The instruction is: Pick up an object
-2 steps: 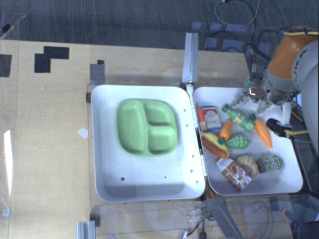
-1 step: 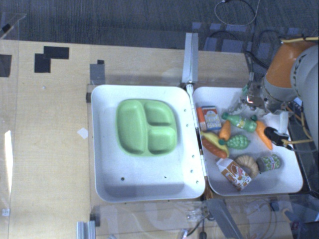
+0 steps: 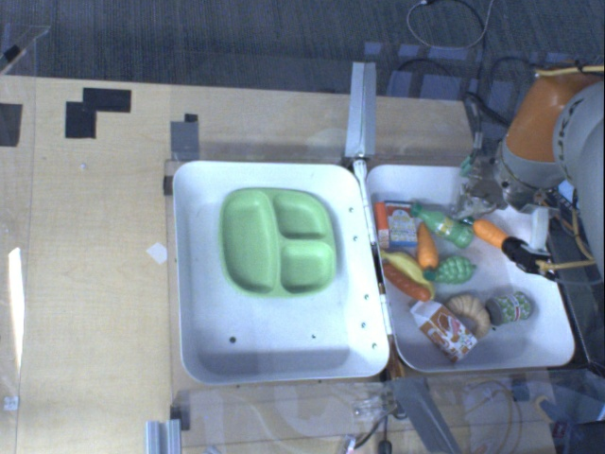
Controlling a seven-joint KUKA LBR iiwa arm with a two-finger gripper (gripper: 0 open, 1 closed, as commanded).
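Observation:
The right bin (image 3: 548, 343) holds several toy foods. A green bottle (image 3: 446, 226) lies near its far side, with a small carton (image 3: 397, 225) to its left. An orange carrot (image 3: 426, 246) lies just below the bottle. A second carrot (image 3: 492, 232) lies to the right. Lower down are a hot dog (image 3: 406, 276), a green bumpy fruit (image 3: 452, 270), a croissant (image 3: 469, 312), a small can (image 3: 510, 307) and a brown box (image 3: 442, 332). My gripper (image 3: 477, 194) hangs over the bin's far right part, just above the bottle and the second carrot.
The left bin (image 3: 203, 343) bears a green divided plate (image 3: 278, 240). A metal post (image 3: 360, 112) stands between the bins at the back. The arm's grey and orange body (image 3: 558, 130) looms over the right bin's far right corner, with cables behind it.

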